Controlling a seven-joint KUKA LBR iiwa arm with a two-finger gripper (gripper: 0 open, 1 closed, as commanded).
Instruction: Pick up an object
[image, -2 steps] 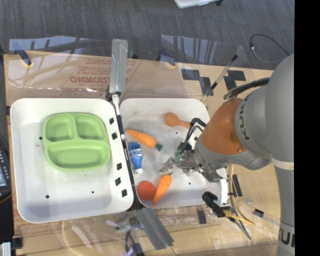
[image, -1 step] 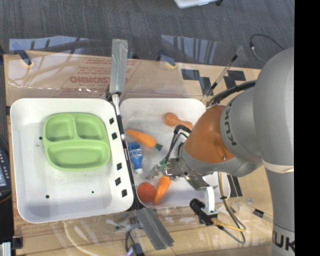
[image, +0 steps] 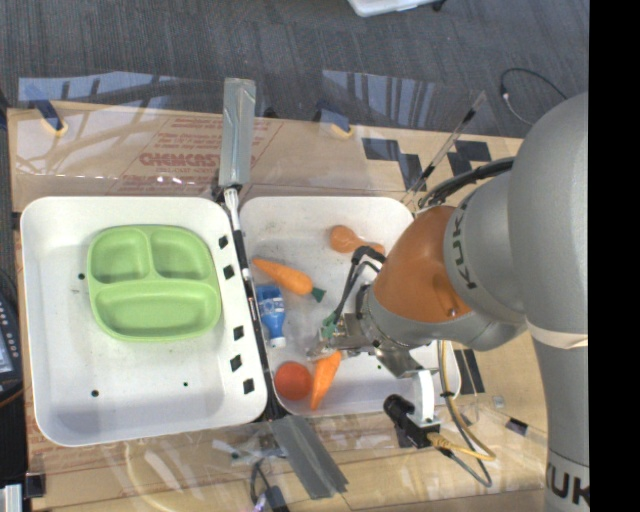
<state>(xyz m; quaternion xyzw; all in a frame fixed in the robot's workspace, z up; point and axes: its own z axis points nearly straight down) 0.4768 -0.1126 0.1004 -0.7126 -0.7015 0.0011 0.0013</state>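
Arm (image: 470, 280) over right bin (image: 300, 215) — gripper (image: 338, 345) state unclear; two carrots (image: 283, 275), one ball (image: 292, 380), one bottle (image: 271, 312); left bin (image: 50, 330) — one plate (image: 153, 282).

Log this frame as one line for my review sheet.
end effector: low in right bin, over carrot | nearby: orange ball, blue bottle | left bin: green divided plate | grasp: unconfirmed
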